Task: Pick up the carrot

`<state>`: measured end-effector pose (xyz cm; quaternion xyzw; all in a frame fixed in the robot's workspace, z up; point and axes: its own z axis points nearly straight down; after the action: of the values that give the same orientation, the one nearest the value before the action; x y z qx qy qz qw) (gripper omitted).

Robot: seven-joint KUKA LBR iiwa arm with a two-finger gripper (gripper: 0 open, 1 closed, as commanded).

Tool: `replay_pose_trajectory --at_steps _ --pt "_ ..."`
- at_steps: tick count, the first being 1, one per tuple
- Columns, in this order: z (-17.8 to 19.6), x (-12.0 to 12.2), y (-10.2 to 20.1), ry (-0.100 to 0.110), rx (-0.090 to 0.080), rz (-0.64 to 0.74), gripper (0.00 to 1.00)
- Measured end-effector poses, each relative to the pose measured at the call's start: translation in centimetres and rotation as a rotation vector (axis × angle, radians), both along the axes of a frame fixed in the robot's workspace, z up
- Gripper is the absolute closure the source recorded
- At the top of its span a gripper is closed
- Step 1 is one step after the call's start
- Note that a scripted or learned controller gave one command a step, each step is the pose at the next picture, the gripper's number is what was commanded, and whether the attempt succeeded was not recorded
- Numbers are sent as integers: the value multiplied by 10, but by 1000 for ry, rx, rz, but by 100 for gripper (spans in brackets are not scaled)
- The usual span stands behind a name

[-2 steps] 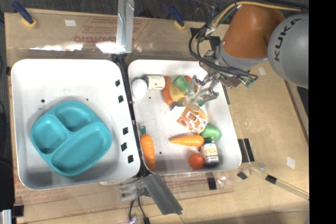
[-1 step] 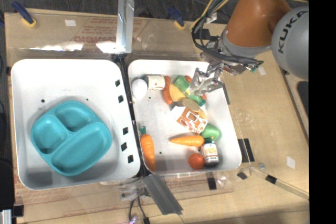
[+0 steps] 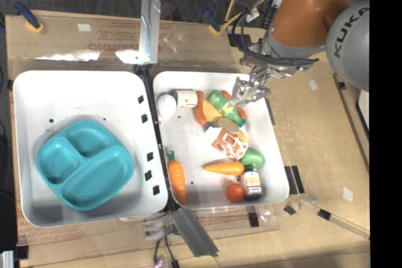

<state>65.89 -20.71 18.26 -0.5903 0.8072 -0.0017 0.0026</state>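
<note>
Two carrots lie in the right bin point(image 3: 188, 198). One carrot point(image 3: 223, 167) is orange and rests flat near the bin's front, pointing left. The other carrot point(image 3: 176, 180), with a green top, lies against the bin's left wall. My gripper point(image 3: 250, 92) hangs over the bin's back right corner, just above a green bottle point(image 3: 225, 105), well behind both carrots. It stands open and I see nothing between the fingers.
Crowded around the carrots are a patterned box point(image 3: 230, 141), a green round item point(image 3: 252, 157), a small jar point(image 3: 251, 182), a red ball point(image 3: 234, 192), a white egg point(image 3: 166, 106) and a can point(image 3: 186, 98). The left bin point(image 3: 25, 97) holds a teal divided plate point(image 3: 85, 163).
</note>
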Motion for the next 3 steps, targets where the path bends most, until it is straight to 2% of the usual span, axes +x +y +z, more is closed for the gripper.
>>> replay_pose_trajectory --at_steps 1,2,3 --pt "-78 3 4 -7 -4 302 100" --pt "-81 3 1 -5 -3 551 100" --pt "5 0 33 -2 -5 643 100"
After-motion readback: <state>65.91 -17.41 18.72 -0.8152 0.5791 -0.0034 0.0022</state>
